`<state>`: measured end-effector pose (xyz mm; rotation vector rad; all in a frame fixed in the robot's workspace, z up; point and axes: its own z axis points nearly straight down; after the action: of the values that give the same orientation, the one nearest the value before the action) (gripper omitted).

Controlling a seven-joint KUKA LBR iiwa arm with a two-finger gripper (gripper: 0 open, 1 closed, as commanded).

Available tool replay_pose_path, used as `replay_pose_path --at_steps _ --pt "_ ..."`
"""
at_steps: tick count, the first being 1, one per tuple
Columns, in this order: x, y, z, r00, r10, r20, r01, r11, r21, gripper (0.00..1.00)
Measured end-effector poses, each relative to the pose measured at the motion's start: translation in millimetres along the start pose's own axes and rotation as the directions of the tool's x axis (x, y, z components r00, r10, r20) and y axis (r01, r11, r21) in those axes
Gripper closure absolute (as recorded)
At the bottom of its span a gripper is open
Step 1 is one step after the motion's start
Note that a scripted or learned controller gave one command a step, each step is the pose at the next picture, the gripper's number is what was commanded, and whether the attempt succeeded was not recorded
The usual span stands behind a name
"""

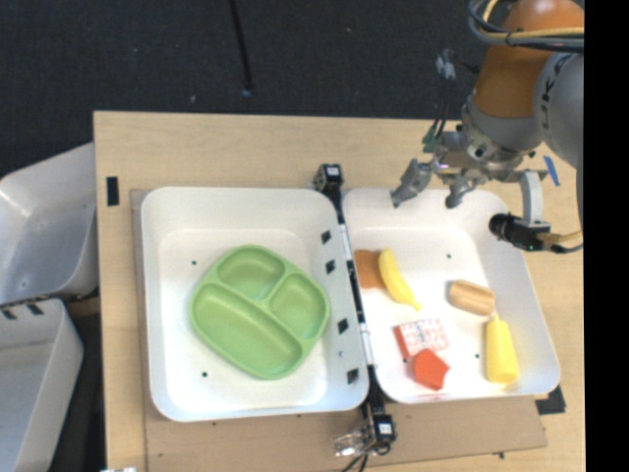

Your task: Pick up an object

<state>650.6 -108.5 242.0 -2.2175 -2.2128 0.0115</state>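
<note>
A: Dark floor [295,37] surrounding a pale wooden counter [216,146], carrying two white bins side by side.

B: Holding what?

A: Left bin [157,293] holding a green tray [258,311] with three compartments. Right bin [511,264] holding the small things: a banana [397,278] lying just beside a brown block [367,268], a bread roll [471,297] nearer the right wall, a yellow cob [500,350] below it, a red-and-white box [422,336] touching an orange piece [429,369].

B: And the arm?

A: Reaching in from the right, hovering over the far rim of the right bin. Gripper [434,191] pointing down, fingers [407,186] standing apart with nothing between them.

B: Touching anything?

A: Not touching, judging by the gap. Sitting well apart from every piece, all lying nearer the front of the bin.

B: Progress, then?

A: Barely starting, by the look of it. Nothing grasped, nothing lifted, every piece resting on the bin floor. Approaching, lowering, closing and raising all remaining to be done.

B: Likeliest target?

A: Hard to say. Banana and brown block lying closest to the gripper, though crowding each other and possibly complicating a clean grip. Roll lying apart from its neighbours, probably easier to take.
</note>
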Motion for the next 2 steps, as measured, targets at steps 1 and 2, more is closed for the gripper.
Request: replay_pose_path --at_steps 1,2 --pt "0.2 2.3 -7.8 1.000 -0.001 0.001 0.001 1.000 -0.014 0.00" --pt "-4.8 6.1 53.7 1.000 -0.001 0.003 0.001 1.000 -0.009 0.00"
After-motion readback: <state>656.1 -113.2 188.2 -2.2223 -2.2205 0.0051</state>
